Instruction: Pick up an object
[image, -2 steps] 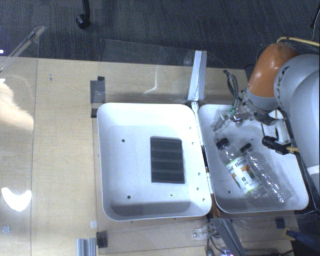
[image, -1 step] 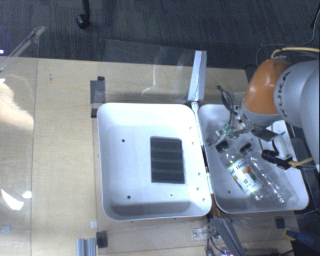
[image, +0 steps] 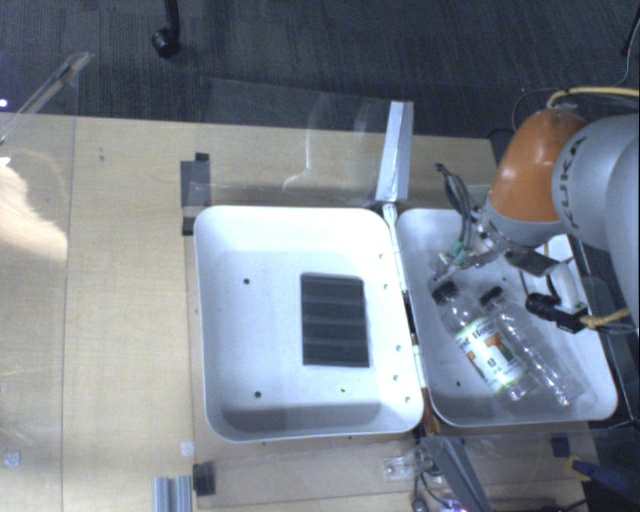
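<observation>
Looking down from my overhead cam: the wooden table (image: 110, 330) carries two shallow white bins side by side. The left bin (image: 240, 330) has a dark ribbed rectangular piece (image: 334, 319) lying flat near its middle, long side running toward me, well apart from every wall.

The right bin (image: 430, 385) is where the pickable stuff is. Two clear plastic bottles lie in it on their sides, both with black caps pointing up-left. The labelled bottle (image: 482, 352) has an orange, green and white label around its middle, and its cap sits near the bin's centre-left. The plain clear bottle (image: 530, 355) lies just beside it on the right, roughly parallel and touching or nearly so; I can't quite tell which.

The arm comes in from the right, its orange band (image: 530, 165) above the far right corner of that bin. The pincer (image: 462, 256) hangs over the far end of the right bin, just up from the labelled bottle's cap, with some cables trailing around it. It's a dark, tangled blob at this angle, so I honestly can't tell how it's set, and I see nothing held in it. Both bottles are lying on the bin floor.
</observation>
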